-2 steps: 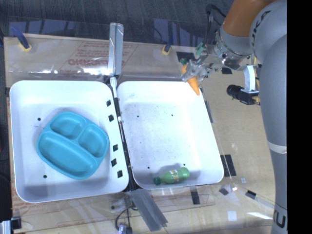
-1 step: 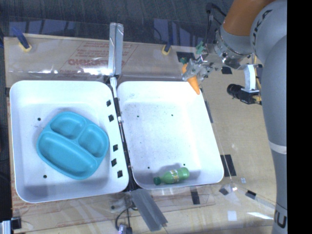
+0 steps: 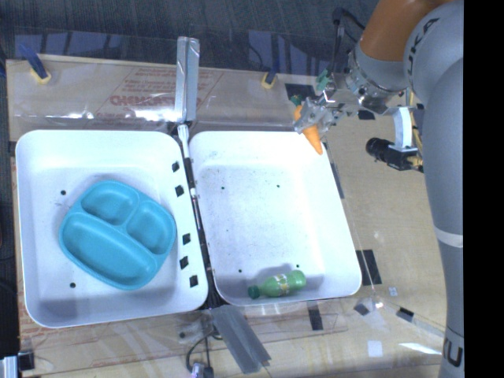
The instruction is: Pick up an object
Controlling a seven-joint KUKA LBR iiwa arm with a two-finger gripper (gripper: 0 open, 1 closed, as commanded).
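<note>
**Orange piece at the pincer, high over the right bin's far corner**

Pincer (image 3: 317,116) poised at the far right corner of the right bin (image 3: 236,290), hanging from the grey arm (image 3: 441,93) that comes in from the right; closed, it seems, on a small orange object (image 3: 313,138), carrot-like, though too small and blurred there to be sure of the grip; long axis of that piece slanting down and slightly right from the fingertips, directly beneath them. Farther out, a green bottle (image 3: 277,285) lying on its side against the near wall of the same bin, well apart from the pincer, long axis roughly left to right. Beyond the divider, a blue sectioned tray (image 3: 118,235) in the left bin (image 3: 31,211).
</note>
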